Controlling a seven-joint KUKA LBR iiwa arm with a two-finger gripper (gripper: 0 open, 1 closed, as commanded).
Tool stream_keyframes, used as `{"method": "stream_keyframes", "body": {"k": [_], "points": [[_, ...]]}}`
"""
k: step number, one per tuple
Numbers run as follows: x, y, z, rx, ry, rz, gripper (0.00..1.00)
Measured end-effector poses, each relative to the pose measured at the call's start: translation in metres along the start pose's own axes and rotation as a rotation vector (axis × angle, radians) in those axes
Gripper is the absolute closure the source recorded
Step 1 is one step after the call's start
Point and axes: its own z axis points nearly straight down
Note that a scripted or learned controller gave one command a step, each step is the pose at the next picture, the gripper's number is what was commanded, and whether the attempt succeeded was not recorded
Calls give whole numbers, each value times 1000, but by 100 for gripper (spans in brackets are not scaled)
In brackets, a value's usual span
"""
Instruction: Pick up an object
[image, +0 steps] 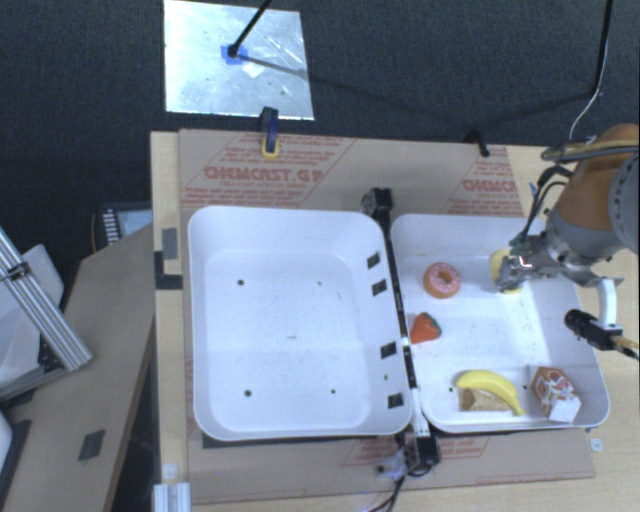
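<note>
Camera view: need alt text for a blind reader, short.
The arm's hand is down in the right bin, at a small yellow object near the bin's far edge. The bin also holds a doughnut, strawberry, banana and a small box.

Gripper (512, 272) low in right bin (480, 235), at a yellow object (497, 264) near the far wall. Also there: donut (441, 280), strawberry (426, 327), banana (489, 386), small carton (554, 392). Left bin (290, 225) alongside.
</note>
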Motion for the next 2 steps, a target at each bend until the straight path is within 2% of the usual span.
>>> {"method": "stream_keyframes", "body": {"k": [2], "points": [[-1, 3, -27, -11, -4, -5, 100]]}}
